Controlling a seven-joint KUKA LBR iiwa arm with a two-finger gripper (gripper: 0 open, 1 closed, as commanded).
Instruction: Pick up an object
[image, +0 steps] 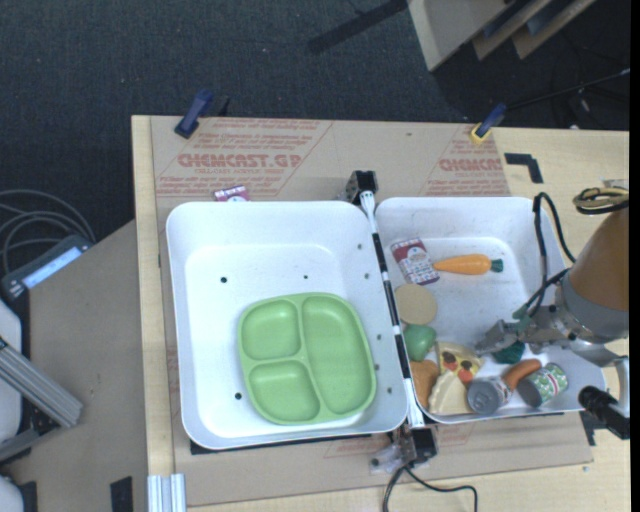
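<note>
Brown board (300, 160) under the two bins carries the only writing that reads clearly: "CHEMCAST G.P" in faded red capitals, printed above the left bin (190, 300), and the start of the same word above the right bin (520, 225). A smaller red line under it is too fine to read. A small white and red tag (230, 193) lies on the board just above the left bin's top rim; its print is too small to make out.

Taking the right bin as the landmark: near its top left corner lies a small red and white can (413, 261), with lettering on its label that cannot be read. An orange toy carrot (466, 265) lies just to the right of that can. Below the can sit a tan round piece (416, 302) and then a green ball (419, 340). Along the bin's bottom wall crowd a pizza slice toy (452, 368), a grey tin end (486, 397), an orange sausage shape (521, 373) and a green and red labelled can (546, 383), its label illegible.

The gripper (508, 345) hangs low over the bin's lower right part, just above that cluster; I cannot tell how its tool is set, and nothing visibly sits in it.

A green divided plate (305, 357) lies in the left bin.
</note>
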